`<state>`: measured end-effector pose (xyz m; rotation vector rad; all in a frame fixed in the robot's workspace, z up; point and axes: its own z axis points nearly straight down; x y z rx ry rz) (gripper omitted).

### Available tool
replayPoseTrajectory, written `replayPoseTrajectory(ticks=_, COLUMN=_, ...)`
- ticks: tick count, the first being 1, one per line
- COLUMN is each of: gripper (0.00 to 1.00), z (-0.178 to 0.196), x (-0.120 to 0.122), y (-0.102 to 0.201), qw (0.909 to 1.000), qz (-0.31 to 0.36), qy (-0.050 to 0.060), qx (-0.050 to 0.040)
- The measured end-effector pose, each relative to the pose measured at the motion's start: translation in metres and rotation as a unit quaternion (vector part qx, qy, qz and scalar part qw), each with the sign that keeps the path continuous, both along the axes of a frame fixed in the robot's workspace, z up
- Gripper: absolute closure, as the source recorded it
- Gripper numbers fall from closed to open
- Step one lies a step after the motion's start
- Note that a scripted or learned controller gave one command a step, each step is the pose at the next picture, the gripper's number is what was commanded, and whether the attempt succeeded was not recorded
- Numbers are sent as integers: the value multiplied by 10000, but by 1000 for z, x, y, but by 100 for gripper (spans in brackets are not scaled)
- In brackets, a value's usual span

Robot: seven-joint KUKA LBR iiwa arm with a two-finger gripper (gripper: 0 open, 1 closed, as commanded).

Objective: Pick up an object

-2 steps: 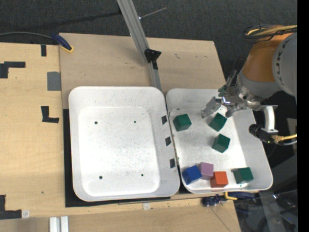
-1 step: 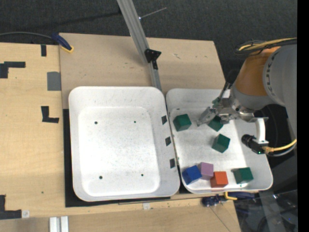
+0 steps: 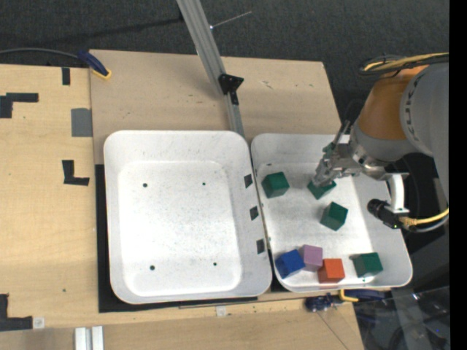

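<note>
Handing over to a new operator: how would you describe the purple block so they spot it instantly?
Look in the right-hand white bin, along its near edge. Three small blocks huddle there: a blue block, an orange block, and the purple block between them, the palest of the three.

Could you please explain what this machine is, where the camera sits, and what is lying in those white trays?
This is one robot arm, grey with an orange band, reaching in from the right. A single camera fixed above the bench looks down at a slant. Two shallow white bins sit side by side: the left bin and the right bin. The right one holds four green blocks, a blue block, a purple block and an orange block. The gripper sits right over one green block; whether it holds it is unclear.
</note>
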<state>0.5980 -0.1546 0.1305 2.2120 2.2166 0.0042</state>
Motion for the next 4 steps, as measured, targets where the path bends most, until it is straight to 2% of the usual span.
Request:
replayPoseTrajectory(ticks=2, gripper=100, z=90, x=3, y=14, qw=10000, qz=2, qy=24, qx=22)
replayPoseTrajectory(ticks=3, gripper=100, z=120, x=4, y=14, qw=10000, qz=-3, qy=32, qx=24)
replayPoseTrajectory(ticks=4, gripper=100, z=110, x=7, y=72, qw=10000, qz=21, qy=52, qx=31)
